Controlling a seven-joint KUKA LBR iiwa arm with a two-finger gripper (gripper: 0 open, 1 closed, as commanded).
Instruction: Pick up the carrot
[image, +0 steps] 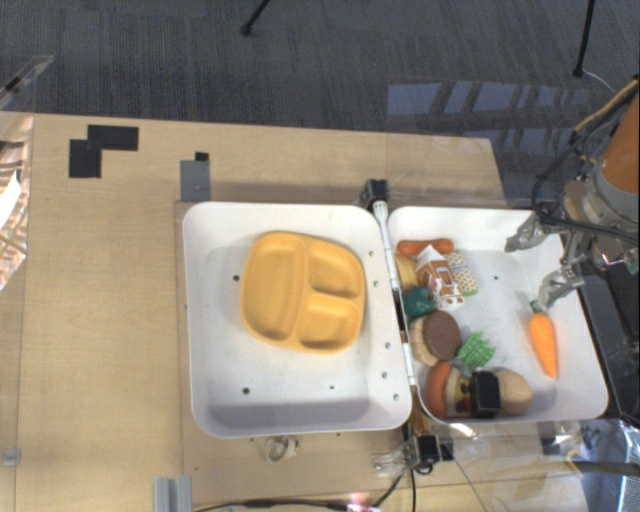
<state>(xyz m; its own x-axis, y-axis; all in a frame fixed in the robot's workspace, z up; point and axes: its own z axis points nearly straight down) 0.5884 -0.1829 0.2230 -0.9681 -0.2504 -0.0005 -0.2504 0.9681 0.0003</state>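
The carrot (543, 344) is a small orange toy with a green top. It lies on the floor of the right bin (500, 270), near that bin's right side, pointing toward the front. My gripper (538, 265) hangs just behind the carrot's green end and a little above it. Its two fingers (522, 237) are spread apart, so it is open with nothing between them. One fingertip ends close to the carrot's leafy top.
A heap of toy food (445, 330) fills the right bin's left side: sausage, carton, cookie, green leaf, bread, a black piece. A yellow divided plate (303, 290) lies in the left bin (215, 330). White floor shows between heap and carrot.
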